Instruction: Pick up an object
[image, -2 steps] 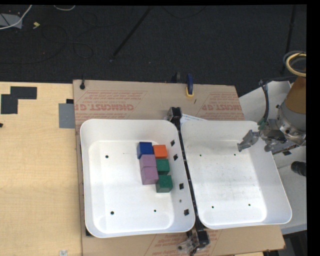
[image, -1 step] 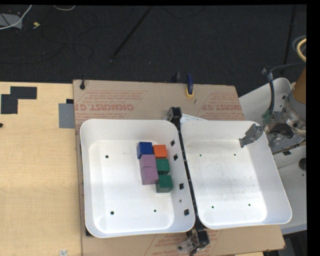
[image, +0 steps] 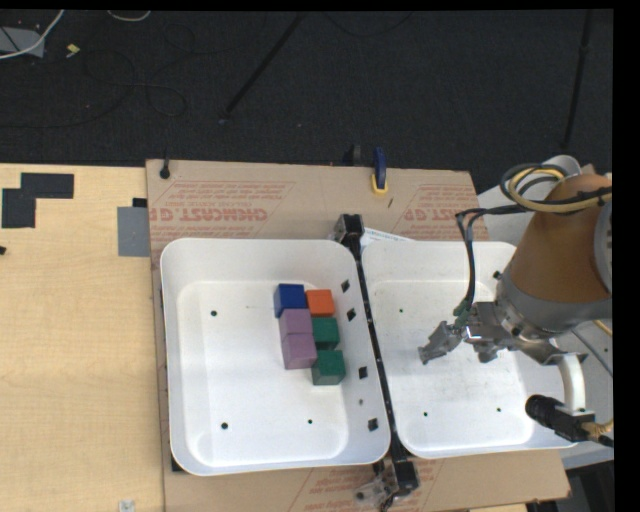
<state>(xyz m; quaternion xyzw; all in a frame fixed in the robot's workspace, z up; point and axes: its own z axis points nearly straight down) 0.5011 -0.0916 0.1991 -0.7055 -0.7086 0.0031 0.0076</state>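
The gripper (image: 432, 350), its opening impossible to tell, is hovering over the right white plastic bin (image: 455, 440), with the coloured blocks (image: 310, 335) lying leftward in the left white plastic bin (image: 200, 400).

**Arm reaching in from the right, gripper low and leftward**

The grey arm (image: 570, 270) enters from the view's right, its orange band broad above the wrist. The wrist angles down and left, ending in the two-finger gripper (image: 432, 350), which points toward the view's left.
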